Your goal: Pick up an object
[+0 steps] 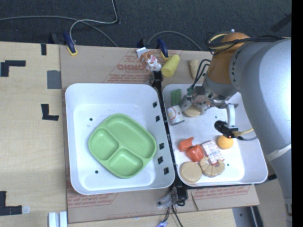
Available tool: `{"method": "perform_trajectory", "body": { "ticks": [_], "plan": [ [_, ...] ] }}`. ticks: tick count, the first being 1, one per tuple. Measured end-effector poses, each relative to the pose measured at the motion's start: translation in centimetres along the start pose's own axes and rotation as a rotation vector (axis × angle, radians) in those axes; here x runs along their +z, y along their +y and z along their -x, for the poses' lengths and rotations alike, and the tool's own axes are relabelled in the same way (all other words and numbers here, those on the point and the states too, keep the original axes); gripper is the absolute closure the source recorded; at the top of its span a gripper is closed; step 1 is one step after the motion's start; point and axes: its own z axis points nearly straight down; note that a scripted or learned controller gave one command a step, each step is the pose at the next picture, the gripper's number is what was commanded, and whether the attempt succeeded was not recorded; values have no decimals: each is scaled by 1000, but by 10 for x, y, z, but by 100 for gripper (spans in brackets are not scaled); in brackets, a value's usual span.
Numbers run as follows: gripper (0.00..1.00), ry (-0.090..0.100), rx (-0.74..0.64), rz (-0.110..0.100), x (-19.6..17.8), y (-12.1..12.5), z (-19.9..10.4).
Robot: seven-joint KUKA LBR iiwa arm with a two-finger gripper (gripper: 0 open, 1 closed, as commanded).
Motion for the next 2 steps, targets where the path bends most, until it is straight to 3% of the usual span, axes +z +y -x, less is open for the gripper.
{"method": "perform_trajectory", "body": {
  "ticks": [1,2],
  "plan": [
    [100,6,-2,-4,-8,0,-3],
    [100,13,-6,-5,-99,-55,-51]
  ]
}}
